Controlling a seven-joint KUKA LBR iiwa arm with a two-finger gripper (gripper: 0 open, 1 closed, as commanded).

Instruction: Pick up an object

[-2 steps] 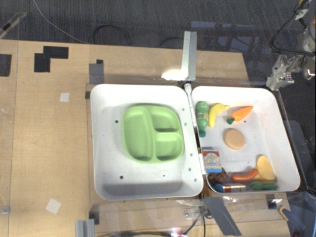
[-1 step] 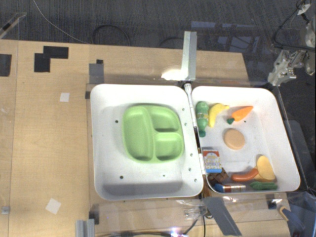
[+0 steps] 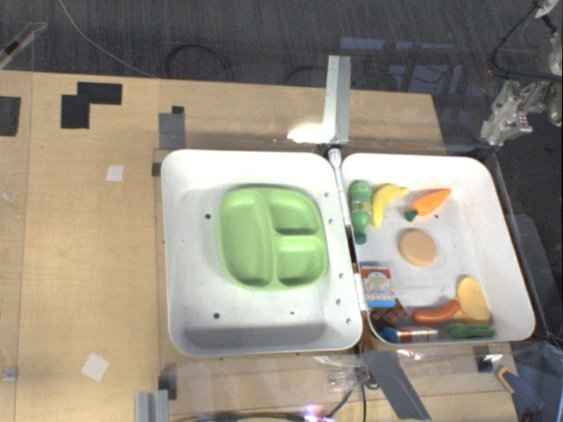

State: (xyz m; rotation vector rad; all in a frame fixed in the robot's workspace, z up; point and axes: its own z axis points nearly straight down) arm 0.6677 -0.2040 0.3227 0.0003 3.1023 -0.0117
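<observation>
A: Where is the gripper (image 3: 508, 120)?

B: Upper right of the frame, above the far corner of the right bin (image 3: 506, 236) and outside its rim. It is pale and small there, and I cannot tell how it is set.

A: Is anything in it?

B: Nothing shows in it. The toys all lie in the right bin.

A: Which ones?

B: Along the top, a green piece (image 3: 359, 202) against the left wall, a banana (image 3: 384, 202) just beside it, then a carrot (image 3: 428, 201) to the right. A tan disc (image 3: 418, 248) sits near the middle. Lower left there is a small box (image 3: 377, 286) with a red and blue label. Along the bottom edge lie a sausage (image 3: 437, 311), a yellow piece (image 3: 472, 298) touching it, and a green pod (image 3: 468, 330) below.

A: And the left bin (image 3: 189, 236)?

B: It holds a green tray (image 3: 271, 236) with compartments, lying flat near its centre, well apart from the gripper.
</observation>
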